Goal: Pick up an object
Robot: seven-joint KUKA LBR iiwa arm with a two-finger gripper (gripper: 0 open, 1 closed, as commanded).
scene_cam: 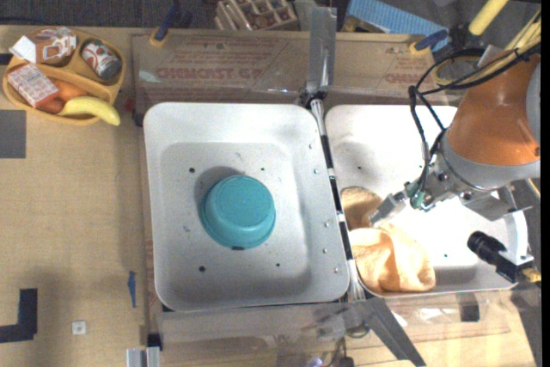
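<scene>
Hovering low at right of frame with gripper (pixel 397 204) just above the yellow cloth (pixel 397 260) bunched in the right bin's (pixel 378 129) lower-left corner, finger state impossible to tell, risking a snag on soft folds or the bin wall.

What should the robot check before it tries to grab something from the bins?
1. Something to grab within reach: ok. A yellow-orange cloth lies in the right bin, by its left wall.
2. Gripper close to it: ok, it sits just above the cloth.
3. Fingers open: cannot tell, they are too blurred.
4. Anything held already: cannot tell.
5. Other choice: ok. A teal bowl sits upside down in the middle of the left bin, apart from its walls.
6. Cable near the wrist hanging loose: cannot tell whether it could snag.
</scene>
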